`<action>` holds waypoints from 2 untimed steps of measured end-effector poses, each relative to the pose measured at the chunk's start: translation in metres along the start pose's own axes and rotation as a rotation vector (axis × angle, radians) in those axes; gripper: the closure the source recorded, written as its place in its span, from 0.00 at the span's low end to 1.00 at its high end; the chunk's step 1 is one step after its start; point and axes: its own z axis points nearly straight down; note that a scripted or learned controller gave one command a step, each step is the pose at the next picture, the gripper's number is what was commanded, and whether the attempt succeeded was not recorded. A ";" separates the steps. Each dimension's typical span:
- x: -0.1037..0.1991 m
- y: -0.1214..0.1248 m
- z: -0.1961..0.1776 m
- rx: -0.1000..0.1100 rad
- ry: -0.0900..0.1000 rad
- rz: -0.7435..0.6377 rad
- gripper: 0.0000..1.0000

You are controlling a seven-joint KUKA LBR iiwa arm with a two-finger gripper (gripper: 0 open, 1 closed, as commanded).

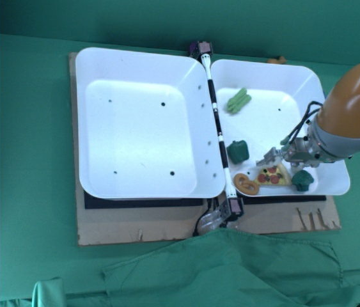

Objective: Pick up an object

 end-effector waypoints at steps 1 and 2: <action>-0.002 0.001 -0.012 -0.006 -0.005 0.004 1.00; -0.011 0.008 -0.061 0.015 0.000 0.017 1.00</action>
